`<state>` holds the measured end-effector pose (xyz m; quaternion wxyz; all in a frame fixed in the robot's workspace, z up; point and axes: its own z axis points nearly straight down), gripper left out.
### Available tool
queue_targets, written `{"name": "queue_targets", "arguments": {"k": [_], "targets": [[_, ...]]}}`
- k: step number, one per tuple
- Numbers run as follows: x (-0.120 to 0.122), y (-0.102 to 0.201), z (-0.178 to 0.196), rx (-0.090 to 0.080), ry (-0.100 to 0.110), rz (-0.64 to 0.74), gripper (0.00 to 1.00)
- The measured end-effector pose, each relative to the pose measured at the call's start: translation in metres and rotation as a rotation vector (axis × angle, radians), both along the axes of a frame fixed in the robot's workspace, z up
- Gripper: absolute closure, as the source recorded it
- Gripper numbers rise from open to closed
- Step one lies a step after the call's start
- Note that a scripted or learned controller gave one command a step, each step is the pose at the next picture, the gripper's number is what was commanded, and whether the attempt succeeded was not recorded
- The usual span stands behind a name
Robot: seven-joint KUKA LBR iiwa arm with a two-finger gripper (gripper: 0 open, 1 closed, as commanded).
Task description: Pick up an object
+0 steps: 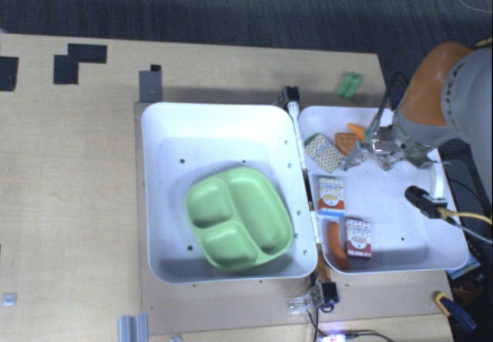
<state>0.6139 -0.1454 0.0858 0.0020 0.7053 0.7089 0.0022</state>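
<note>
Hovering in the right bin (454, 256), gripper (356, 149) sat over an orange object (353, 133) beside a patterned packet (323, 152); jaws' state unclear.

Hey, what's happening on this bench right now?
A grey robot arm with an orange band reaches in from the right over the right bin. Its gripper is low at the bin's far end, next to an orange piece and a patterned packet. Nothing is visibly held. Two small cartons and a reddish sausage-shaped item lie nearer the front. The left bin holds a green divided plate.
</note>
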Motion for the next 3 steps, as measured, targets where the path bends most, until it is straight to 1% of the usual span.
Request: {"name": "queue_targets", "arguments": {"k": [1,2,3], "targets": [[0.032,0.054,0.000,0.001,0.002,0.001,0.00],[0.033,0.053,0.012,-0.001,-0.004,0.006,1.00],[-0.102,0.119,0.099,0.001,0.003,-0.001,1.00]]}}
